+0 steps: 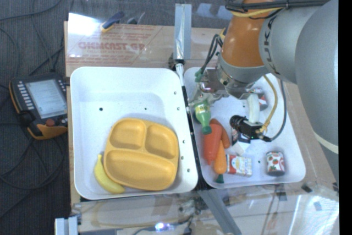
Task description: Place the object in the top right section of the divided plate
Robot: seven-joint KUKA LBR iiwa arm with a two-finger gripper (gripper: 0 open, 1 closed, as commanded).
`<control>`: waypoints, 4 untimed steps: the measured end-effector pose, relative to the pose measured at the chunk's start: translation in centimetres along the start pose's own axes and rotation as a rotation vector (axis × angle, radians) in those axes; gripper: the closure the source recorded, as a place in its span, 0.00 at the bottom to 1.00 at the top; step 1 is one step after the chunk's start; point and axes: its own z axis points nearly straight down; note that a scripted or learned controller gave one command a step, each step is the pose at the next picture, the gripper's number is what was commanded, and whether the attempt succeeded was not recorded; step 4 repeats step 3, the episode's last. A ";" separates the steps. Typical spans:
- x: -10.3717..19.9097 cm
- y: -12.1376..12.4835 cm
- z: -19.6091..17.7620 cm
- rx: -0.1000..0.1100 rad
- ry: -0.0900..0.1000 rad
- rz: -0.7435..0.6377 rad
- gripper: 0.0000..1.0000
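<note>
Camera view looks down on two white bins. The divided plate, yellow, lies in the left bin, well left of the gripper, with a banana tucked under its lower left edge. The arm hangs over the right bin; whether the fingers are spread or pressed together cannot be told. Just below the fingers lies a green object, its long axis hard to judge. Below that, an orange carrot points its long axis roughly up and down the bin, with a small carton and a can further right.
</note>
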 end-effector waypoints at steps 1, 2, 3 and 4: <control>-5.4 0.9 -4.2 -0.001 0.000 0.003 1.00; -3.0 1.7 -4.3 0.001 0.003 0.101 1.00; 7.4 -2.6 1.1 0.002 0.002 0.068 1.00; 7.4 -2.6 1.1 0.002 0.002 0.068 1.00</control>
